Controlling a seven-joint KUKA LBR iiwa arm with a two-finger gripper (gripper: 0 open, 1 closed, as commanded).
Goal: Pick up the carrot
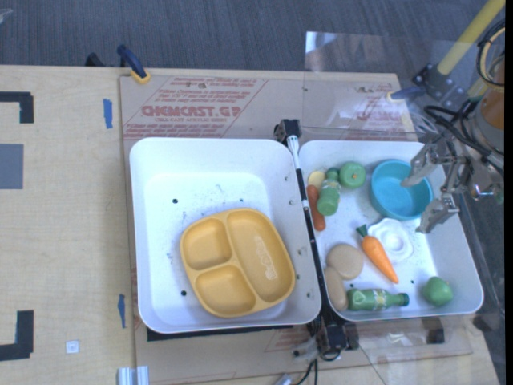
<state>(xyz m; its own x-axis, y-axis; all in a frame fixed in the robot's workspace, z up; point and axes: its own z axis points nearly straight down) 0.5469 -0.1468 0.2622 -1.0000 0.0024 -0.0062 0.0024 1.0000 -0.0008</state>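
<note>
I see the gripper (435, 192) spread wide, holding nothing, over the right bin's (465, 255) far right edge beside the blue bowl (398, 191); the carrot (378, 256) lies mid-bin.

Lighting is even and bright from overhead. Shadows are soft. Both white bins (152, 239) appear slightly overexposed. The arm (461, 179) at the right edge shows mild blur.
</note>
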